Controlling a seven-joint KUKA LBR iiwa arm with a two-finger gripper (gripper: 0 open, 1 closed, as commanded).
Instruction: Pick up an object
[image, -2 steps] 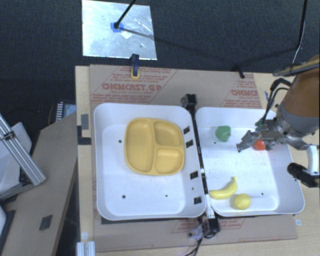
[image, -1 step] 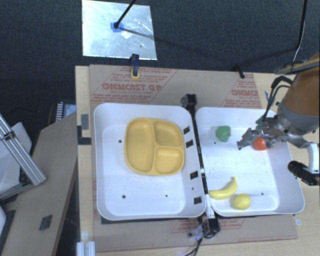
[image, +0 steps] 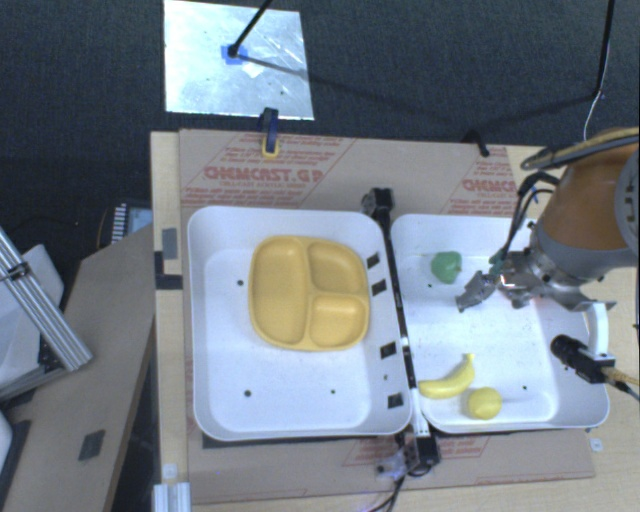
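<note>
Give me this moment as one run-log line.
gripper: over right bin, nothing visibly held | green object: nearest | banana, lemon: front | yellow tray: left bin

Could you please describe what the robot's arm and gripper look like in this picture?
The arm is a thick rounded body, grey with a broad orange band above the wrist. Thin dark cables loop along its upper side. The gripper is a small grey metal piece at the wrist's end, over the right bin.
</note>
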